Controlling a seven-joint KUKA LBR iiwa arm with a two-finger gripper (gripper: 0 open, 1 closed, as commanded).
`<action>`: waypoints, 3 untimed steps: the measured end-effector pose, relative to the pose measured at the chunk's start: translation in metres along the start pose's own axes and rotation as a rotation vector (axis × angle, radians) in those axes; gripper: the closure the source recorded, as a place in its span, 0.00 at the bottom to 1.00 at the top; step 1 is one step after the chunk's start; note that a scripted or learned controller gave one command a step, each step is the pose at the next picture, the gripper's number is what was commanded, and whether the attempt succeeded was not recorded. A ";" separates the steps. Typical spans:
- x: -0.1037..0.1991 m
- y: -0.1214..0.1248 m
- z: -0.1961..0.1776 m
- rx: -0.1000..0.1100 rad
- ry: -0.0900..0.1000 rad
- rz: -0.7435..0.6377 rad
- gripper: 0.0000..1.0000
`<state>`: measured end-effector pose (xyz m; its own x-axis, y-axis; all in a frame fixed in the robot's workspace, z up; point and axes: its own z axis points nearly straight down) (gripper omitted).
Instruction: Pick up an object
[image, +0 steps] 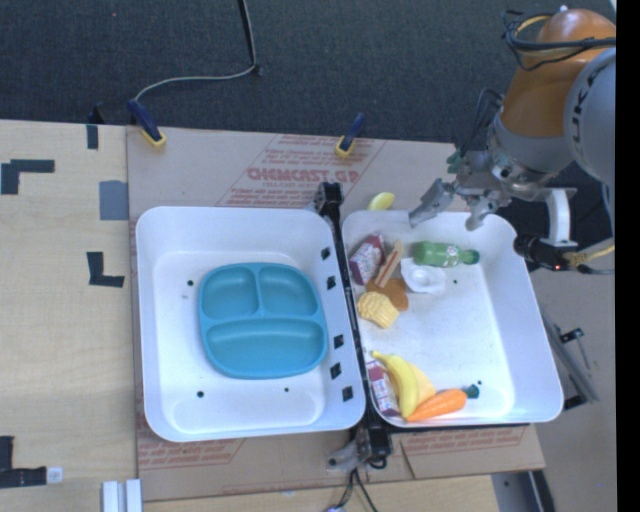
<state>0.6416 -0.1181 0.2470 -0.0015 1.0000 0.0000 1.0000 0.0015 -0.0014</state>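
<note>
1. We see the gripper (452, 207) above the right bin's (520, 330) twelve-o'clock rim, fingers spread apart, holding nothing.
2. We find the green bottle (443, 255) just at its six o'clock.
3. The banana (403, 378) and carrot (437, 403) lie at the bin's seven o'clock.
4. A blue plate (264, 318) fills the left bin (165, 300).

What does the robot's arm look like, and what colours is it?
The grey robot arm is thick and rounded, with a shiny orange band above its wrist. Thin black cables loop beside that band. At the end sits a grey metal two-finger gripper with slim, pointed fingers.
</note>
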 end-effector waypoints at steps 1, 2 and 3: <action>0.034 0.026 0.055 0.001 0.000 0.000 0.00; 0.019 0.026 0.115 0.002 -0.001 0.001 0.00; 0.003 0.024 0.157 -0.009 0.002 -0.001 0.00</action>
<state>0.6651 -0.1148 0.0900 -0.0022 1.0000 0.0018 1.0000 0.0022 0.0074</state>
